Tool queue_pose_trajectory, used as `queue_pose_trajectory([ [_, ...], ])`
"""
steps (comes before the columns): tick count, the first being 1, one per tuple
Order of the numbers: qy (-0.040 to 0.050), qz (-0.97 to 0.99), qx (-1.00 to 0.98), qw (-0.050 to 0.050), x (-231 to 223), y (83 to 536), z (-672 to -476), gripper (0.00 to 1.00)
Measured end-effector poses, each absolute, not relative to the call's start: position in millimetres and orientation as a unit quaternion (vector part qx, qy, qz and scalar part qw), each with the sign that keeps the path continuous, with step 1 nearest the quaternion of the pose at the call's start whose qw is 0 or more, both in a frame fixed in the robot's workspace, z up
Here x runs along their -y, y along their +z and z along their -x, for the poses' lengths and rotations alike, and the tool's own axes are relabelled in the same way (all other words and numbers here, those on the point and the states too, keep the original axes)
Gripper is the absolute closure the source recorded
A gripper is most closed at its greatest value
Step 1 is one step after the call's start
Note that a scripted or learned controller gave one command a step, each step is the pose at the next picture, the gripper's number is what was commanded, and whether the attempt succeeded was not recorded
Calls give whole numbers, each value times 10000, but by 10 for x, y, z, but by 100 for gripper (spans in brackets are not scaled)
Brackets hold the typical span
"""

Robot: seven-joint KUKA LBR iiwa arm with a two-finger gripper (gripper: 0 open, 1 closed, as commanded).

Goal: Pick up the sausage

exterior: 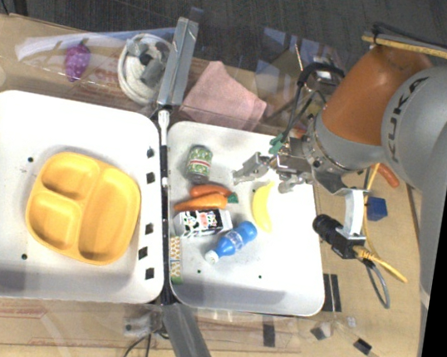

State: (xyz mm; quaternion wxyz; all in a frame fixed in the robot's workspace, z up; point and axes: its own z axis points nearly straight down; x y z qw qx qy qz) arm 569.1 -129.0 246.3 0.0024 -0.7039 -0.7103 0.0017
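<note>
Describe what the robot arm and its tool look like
The arm is bulky and rounded, grey, with a broad orange band above the wrist and dark KUKA lettering on its shell. The tool is a small grey metal assembly on thin rods, with a touch of green. Thin cables run beside the wrist.

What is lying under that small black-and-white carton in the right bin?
The black-and-white carton rests on the white bin's floor, its top edge against a reddish-brown sausage beside an orange carrot. Whether the sausage runs beneath the carton is hidden.
</note>
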Motion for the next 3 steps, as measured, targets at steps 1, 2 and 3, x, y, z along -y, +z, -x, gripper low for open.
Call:
queue_pose_trajectory([
  [1, 13, 6410, 7675, 18, 1204, 945, -6294, 0],
  [2, 40, 6394, 7688, 67, 1204, 1036, -6280, 100],
  [3, 8, 6942, 7198, 7, 546, 2212, -6511, 100],
])
